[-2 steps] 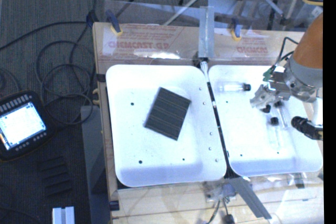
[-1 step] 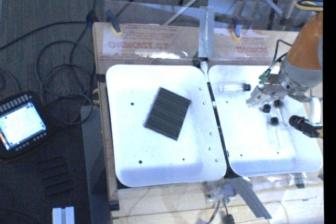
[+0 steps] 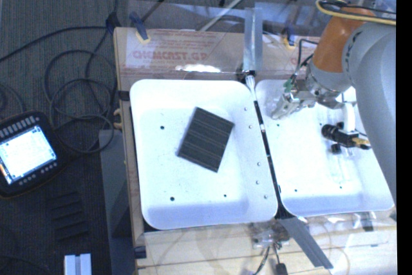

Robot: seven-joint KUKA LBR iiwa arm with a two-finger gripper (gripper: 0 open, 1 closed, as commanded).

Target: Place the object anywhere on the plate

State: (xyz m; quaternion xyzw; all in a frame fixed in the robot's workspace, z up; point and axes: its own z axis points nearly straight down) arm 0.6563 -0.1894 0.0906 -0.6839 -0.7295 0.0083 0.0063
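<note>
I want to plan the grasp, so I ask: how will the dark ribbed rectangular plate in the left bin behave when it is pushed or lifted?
The dark ribbed rectangular plate lies flat in the left white bin, so it will probably slide, not roll or tip. It looks thin, so its edges may be hard to grip. Its straight outline suggests it is stiff, though this is uncertain.

Matt ribbed dark plate point(image 3: 206, 139)

Beyond my jaws, along the far rim of the bins, a clear panel point(image 3: 187, 48) carries a line of reddish print. I can make out letters, something like "GIGACAST", but they are too faint and blurred to read surely. Far off past the other bin, a handheld screen point(image 3: 26, 151) glows, its contents unreadable.
</note>
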